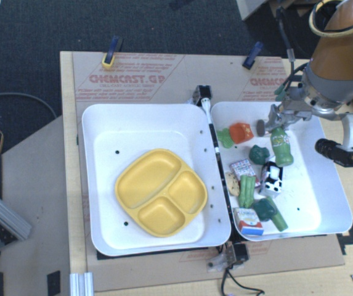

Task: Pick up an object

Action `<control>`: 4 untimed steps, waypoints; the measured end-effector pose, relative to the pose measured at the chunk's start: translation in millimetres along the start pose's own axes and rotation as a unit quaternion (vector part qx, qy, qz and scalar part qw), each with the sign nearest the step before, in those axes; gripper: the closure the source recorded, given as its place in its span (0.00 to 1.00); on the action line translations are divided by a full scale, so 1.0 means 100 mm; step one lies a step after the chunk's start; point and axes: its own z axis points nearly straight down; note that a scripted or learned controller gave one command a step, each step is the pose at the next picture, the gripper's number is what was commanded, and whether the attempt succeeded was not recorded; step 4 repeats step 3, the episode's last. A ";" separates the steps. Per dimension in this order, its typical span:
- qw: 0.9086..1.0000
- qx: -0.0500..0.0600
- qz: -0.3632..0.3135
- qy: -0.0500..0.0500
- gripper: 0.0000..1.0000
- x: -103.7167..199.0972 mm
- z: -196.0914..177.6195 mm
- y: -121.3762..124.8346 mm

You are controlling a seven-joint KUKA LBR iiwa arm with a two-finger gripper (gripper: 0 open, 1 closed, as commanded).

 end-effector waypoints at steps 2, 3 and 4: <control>1.000 0.000 -0.001 0.000 1.00 0.95 -0.11 -0.22; 1.000 0.000 -0.001 0.000 1.00 1.41 -0.12 -0.32; 1.000 0.000 -0.001 0.000 1.00 1.41 -0.12 -0.32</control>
